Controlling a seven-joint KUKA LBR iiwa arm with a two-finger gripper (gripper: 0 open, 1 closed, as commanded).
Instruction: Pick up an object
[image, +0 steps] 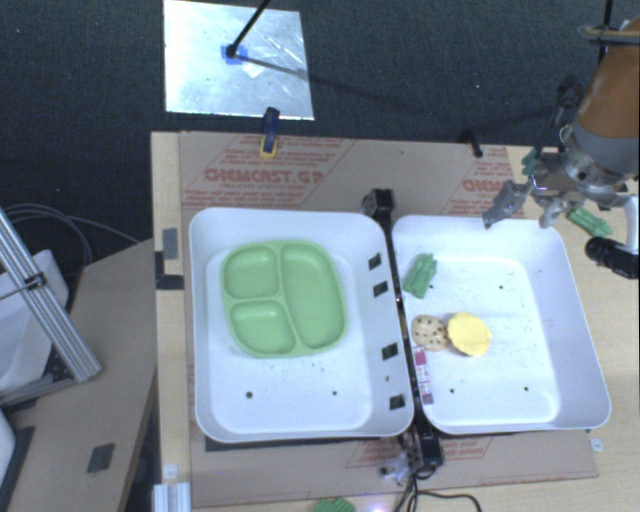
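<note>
The gripper (528, 205) hangs over the far right corner of the right bin (570, 290), its 2 fingers apart with nothing between them. Well below it in that bin lie 3 candidates: a green piece (420, 275), a cookie (429, 332) and, touching it, a yellow object (468, 334). The left bin (205, 300) holds a green divided plate (283, 298). Judging by this, nothing is picked; approach, descent and grasp all remain.

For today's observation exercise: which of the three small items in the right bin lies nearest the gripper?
The green piece, near the bin's upper left; the cookie and yellow item lie lower, farther from the gripper.
</note>
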